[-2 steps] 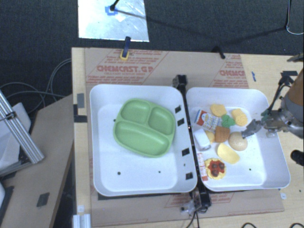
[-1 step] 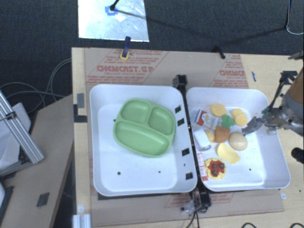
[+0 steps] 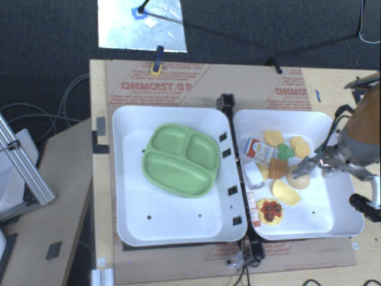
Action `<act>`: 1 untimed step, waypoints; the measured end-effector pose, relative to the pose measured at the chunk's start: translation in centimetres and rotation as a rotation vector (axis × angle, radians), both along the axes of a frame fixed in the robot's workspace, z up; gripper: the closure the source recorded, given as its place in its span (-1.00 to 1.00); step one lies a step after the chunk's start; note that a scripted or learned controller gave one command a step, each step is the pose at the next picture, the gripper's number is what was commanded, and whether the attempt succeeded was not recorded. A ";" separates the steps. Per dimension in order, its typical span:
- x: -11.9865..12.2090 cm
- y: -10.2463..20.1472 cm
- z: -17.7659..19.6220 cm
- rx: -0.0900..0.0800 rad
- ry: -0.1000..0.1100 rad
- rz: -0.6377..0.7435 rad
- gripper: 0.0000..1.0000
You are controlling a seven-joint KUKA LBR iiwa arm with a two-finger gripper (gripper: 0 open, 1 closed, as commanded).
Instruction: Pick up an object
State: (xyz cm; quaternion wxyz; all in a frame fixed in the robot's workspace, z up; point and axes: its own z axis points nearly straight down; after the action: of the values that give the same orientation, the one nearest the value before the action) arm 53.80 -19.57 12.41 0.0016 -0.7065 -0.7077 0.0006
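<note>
I have the gripper (image 3: 302, 170) down inside the right bin (image 3: 315, 219), reaching in from the right, its tip low over the pile of toy food. Whether it is open or closed I cannot tell; from this height the tip is a grey blur against the items below it.

Right under the tip, touching or nearly so, lies a pale round piece (image 3: 299, 182), and that looks to me like the thing being gone for. Just left of the gripper is a brown piece (image 3: 278, 168), with a green piece (image 3: 286, 151) beyond it and a red-and-white carton (image 3: 258, 152) further left again. Behind the gripper, toward the bin's far wall, sit two yellow pieces (image 3: 274, 138) and (image 3: 300, 145). Nearer me than the gripper is a yellow oval (image 3: 286, 192), and past that a flat piece with a red top (image 3: 271, 211).

I judge this to be the descent or closing stage of the pick: nothing is visibly lifted, so no grasp is confirmed. The next move calls for closing squarely on the pale round piece without nudging the brown one, then a straight lift clear of the pile.

Well off to the left, the other bin (image 3: 131, 219) holds a green tray (image 3: 181, 159), untouched.
</note>
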 end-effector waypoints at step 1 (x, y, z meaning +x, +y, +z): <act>0.0 0.1 -4.2 0.000 -0.001 0.000 -1.00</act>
State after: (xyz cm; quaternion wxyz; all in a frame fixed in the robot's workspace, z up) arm 53.80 -19.50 8.21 0.0012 -0.7066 -0.7076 0.0003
